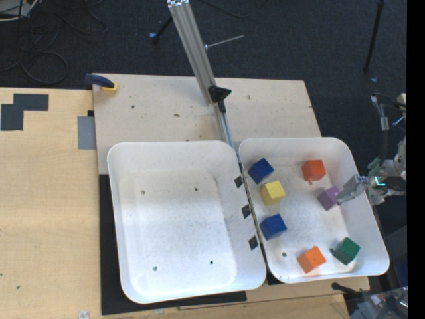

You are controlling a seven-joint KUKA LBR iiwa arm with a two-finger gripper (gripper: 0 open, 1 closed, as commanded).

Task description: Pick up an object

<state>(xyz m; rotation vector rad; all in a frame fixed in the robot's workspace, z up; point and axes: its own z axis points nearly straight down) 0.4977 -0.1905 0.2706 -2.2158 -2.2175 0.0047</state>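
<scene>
The right bin [358,171] holds several small blocks. A blue cube [260,170], a yellow cube [272,191] and a second blue cube [273,226] sit along its left side. An orange cube [313,171] lies toward the back. Another orange block [311,258] and a green block [346,250] lie at the front. A purple block [327,197] rests near the right wall. My gripper [348,191] comes in low over the right rim, and its tip is right beside the purple block, touching or almost touching its right side.
The left bin [133,171] stands next to the right one, with black clips [245,211] along the shared wall. A slanted aluminium bar [198,55] rises behind the bins. Wooden bench surface [40,198] extends to the left.
</scene>
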